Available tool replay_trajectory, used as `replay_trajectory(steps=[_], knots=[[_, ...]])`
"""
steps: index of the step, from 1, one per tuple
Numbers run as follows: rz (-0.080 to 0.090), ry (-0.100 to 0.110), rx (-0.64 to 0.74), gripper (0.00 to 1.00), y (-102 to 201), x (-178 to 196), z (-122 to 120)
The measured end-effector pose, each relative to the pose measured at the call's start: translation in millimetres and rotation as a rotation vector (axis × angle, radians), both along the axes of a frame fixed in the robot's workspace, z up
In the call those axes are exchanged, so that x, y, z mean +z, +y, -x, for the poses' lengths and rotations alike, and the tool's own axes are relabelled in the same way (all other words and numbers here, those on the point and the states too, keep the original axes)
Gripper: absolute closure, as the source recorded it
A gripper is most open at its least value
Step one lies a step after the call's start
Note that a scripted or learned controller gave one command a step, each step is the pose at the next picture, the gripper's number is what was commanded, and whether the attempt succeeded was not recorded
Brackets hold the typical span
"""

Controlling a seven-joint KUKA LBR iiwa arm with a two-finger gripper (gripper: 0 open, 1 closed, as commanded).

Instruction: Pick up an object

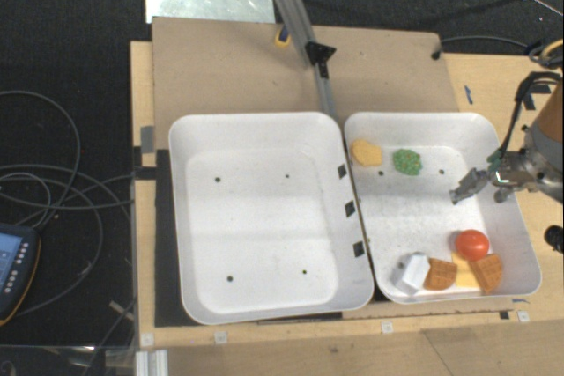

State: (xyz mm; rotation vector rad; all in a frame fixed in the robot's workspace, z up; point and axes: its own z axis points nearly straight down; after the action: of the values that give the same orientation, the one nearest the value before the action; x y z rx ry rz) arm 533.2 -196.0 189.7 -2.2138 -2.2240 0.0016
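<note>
Dark carpet floor (70,13), loose cables (53,180)

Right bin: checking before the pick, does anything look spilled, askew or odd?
Nothing stands out. In the right bin, the yellow piece, green piece, red ball and corner pile lie inside it.

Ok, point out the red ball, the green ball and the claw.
red ball (473,243): camera view, middle of its top.
green ball (407,161): camera view, centre of its bumpy surface.
claw (480,183): camera view, midway between the fingertips.
</note>
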Motion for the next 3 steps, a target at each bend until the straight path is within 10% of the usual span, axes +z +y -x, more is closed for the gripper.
replay_trajectory(steps=[3], knots=[[0.000, 0.000, -0.004, 0.00, -1, -96, -9]])
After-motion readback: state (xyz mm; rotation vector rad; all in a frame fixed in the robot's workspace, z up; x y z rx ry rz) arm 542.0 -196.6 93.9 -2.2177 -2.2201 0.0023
